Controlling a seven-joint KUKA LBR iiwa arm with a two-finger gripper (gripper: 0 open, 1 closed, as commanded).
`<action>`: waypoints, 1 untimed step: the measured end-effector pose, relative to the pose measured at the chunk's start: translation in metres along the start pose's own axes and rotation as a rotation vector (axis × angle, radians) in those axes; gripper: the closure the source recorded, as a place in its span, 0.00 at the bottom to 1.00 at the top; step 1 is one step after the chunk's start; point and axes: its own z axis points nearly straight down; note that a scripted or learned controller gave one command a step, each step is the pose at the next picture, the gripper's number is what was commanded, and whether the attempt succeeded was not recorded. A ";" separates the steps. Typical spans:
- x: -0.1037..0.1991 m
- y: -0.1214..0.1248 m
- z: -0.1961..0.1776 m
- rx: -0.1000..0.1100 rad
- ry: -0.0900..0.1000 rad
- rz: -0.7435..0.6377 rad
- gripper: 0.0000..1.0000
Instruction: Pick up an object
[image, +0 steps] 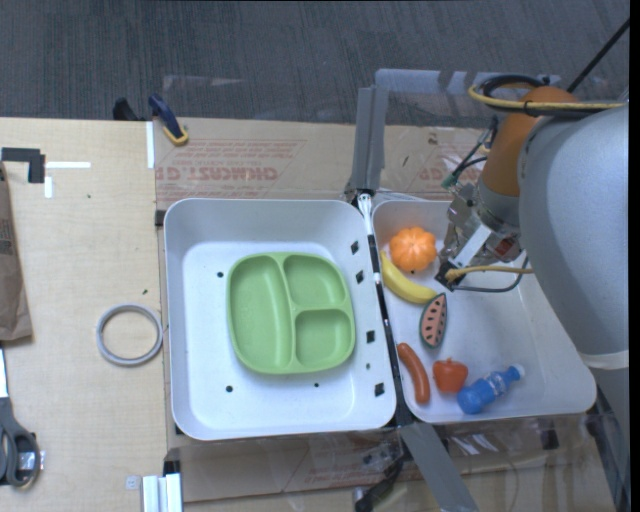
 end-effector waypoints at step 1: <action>0.058 -0.044 -0.100 0.000 -0.001 0.205 1.00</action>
